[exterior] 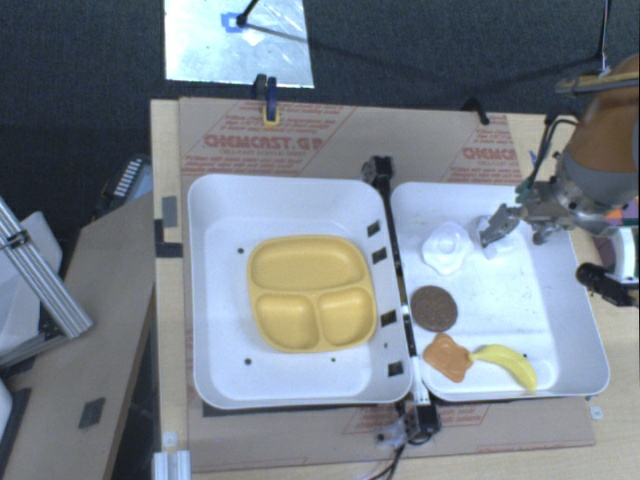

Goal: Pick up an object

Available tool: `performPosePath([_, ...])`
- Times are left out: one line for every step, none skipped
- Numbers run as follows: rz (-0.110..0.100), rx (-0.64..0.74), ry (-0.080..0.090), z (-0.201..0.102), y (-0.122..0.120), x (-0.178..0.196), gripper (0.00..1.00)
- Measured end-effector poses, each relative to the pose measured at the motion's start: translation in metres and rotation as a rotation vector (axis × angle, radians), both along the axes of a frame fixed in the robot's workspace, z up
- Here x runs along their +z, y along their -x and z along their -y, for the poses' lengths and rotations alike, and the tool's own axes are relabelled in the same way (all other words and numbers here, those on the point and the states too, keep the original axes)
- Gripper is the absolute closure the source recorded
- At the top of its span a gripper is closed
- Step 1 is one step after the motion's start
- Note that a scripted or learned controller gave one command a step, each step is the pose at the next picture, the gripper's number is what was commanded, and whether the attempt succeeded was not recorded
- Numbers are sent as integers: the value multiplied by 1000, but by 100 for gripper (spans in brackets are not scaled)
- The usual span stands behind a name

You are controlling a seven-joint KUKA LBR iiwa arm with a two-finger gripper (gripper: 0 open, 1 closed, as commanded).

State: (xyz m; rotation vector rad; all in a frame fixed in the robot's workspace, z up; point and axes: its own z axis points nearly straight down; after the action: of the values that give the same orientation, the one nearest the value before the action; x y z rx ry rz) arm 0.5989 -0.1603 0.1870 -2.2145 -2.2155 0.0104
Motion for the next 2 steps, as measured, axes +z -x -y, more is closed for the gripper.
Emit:
performPosePath([13,3,2,0,-3,7,0])
performPosePath([8,1,2,5,-3,-54,0])
